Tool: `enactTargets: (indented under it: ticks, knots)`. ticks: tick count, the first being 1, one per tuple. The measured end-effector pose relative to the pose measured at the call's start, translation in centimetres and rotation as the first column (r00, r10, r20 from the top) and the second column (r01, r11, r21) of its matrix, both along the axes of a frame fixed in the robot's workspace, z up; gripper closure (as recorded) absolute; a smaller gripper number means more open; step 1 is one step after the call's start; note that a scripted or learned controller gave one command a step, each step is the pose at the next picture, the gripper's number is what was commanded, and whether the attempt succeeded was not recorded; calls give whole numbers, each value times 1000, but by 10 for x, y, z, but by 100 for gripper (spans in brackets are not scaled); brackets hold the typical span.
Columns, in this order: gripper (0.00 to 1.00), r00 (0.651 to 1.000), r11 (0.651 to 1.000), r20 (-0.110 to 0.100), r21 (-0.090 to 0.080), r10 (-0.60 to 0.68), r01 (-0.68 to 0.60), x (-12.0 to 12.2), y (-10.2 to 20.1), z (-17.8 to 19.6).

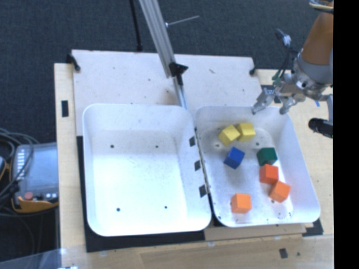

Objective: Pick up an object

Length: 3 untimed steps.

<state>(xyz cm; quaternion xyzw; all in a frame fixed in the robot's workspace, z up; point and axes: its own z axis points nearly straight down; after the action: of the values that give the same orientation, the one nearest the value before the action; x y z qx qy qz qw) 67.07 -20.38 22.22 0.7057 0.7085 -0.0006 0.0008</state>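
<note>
While up over the far rim of the right bin (pixel 300 150), tool (pixel 272 106) hung with fingers spread apart, nothing between them. Down inside that bin, well apart from the tool: two yellow blocks (pixel 236 133) touching, blue block (pixel 234 157) just below, green block (pixel 267 154) right above a red-orange block (pixel 268 174), two orange blocks (pixel 241 202) near the front. Beside it on the surface (pixel 64 150), the left bin (pixel 92 150).

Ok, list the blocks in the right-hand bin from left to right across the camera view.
Blue block → orange block nearest the front rim → green block → orange block furthest right. The two yellow blocks and the remaining orange one overlap the others' spans, so I leave them out.
</note>
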Motion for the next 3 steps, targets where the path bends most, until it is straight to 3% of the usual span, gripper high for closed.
enactTargets:
  ticks: [1, 2, 3]
  knots:
    - [0, 1000, 1000, -1, 0, 3, -3, 0, 0, 0]
    - [0, 1000, 1000, -4, 1, -4, 4, -9, -4, -47]
    - [0, 1000, 1000, 2, 1, 0, 0, -2, -5, -105]
